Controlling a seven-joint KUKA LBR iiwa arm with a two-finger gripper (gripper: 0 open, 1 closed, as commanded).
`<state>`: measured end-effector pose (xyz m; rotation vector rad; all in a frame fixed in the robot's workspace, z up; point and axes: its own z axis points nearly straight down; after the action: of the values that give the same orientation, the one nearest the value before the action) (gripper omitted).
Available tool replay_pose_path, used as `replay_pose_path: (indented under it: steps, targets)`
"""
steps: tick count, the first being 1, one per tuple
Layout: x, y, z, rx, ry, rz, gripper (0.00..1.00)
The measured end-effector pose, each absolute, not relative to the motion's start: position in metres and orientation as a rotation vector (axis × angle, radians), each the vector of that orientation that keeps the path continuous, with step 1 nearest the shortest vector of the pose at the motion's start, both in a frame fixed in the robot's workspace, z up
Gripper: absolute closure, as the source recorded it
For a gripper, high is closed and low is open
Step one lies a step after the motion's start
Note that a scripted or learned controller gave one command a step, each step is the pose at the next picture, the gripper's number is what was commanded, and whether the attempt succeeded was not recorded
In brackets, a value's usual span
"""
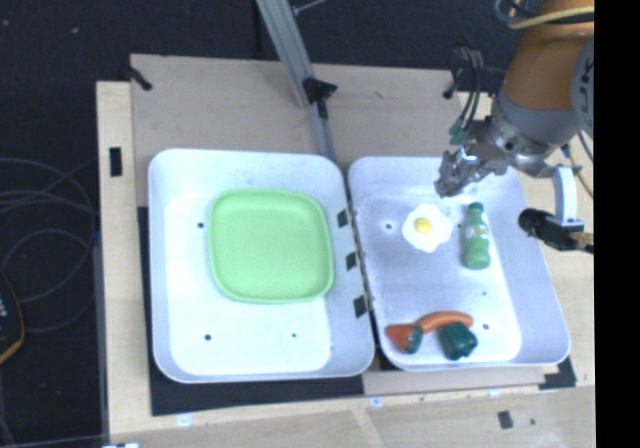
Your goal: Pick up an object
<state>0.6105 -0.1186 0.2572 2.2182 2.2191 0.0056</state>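
In the right bin [400, 186] lie a fried egg toy [426, 228], a green bottle [475, 237], an orange carrot-like piece [445, 320], a reddish piece [404, 337] and a dark green block [459, 340]. My gripper [455, 179] hangs over the bin's far part, just above and right of the egg, left of the bottle's cap. Nothing shows between its fingers.
The left bin [180, 236] holds a light green square plate [270, 245]. A grey metal pole [283, 26] slants in from the top toward the gap between the bins. The bench's wooden border surrounds both bins.
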Motion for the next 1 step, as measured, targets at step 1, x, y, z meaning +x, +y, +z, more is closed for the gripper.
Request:
replay_pose_path:
  steps: [1]
  targets:
    - [0.6108,-0.1191,0.2716,2.221,2.22,0.002,1.0]
